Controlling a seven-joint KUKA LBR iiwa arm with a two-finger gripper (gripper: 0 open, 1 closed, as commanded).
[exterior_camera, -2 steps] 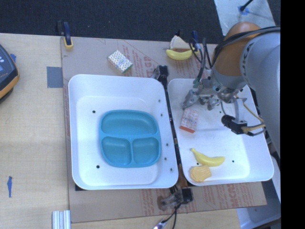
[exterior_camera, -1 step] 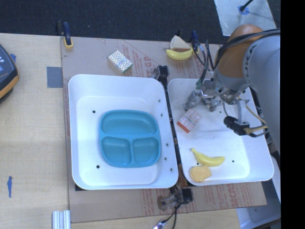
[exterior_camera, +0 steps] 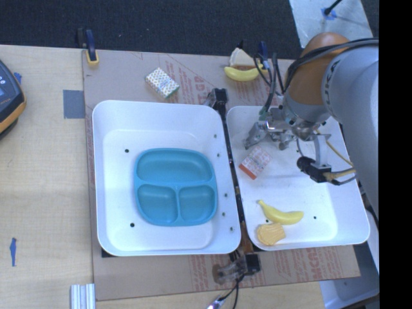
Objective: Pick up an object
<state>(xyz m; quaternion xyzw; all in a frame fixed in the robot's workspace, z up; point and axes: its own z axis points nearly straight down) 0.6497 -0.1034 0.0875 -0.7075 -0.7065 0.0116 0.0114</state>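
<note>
Crowding the right bin (exterior_camera: 341,227) near the front rim: a yellow banana (exterior_camera: 281,214) and, just beside it, a lumpy orange-yellow piece (exterior_camera: 270,234), both lying well apart from the small clear packet with a red end (exterior_camera: 255,163), itself resting close to the bin's left wall. Filling the middle of the left bin (exterior_camera: 106,172): a blue divided plate (exterior_camera: 174,187), lying flat. Lying outside the bins on the cardboard sheet (exterior_camera: 193,76): a second banana (exterior_camera: 243,73) at the far edge beside a pale wedge, and a small patterned box (exterior_camera: 161,82) behind the left bin. Poking in at the left edge of the tabletop (exterior_camera: 38,192): a dark device with an orange rim (exterior_camera: 9,98), cut off by the frame. Reaching in from the right with the orange band (exterior_camera: 315,69) tilted over the far end of the right bin, and hanging the gripper (exterior_camera: 269,137) just behind the packet, metal fingers (exterior_camera: 252,140) spreading apart and gripping nothing. Trailing a black part on a yellow cable (exterior_camera: 315,169) over the bin floor. Covering the bin's far right corner with the grey arm body (exterior_camera: 354,102); touching the packet or not, impossible to tell.
</note>
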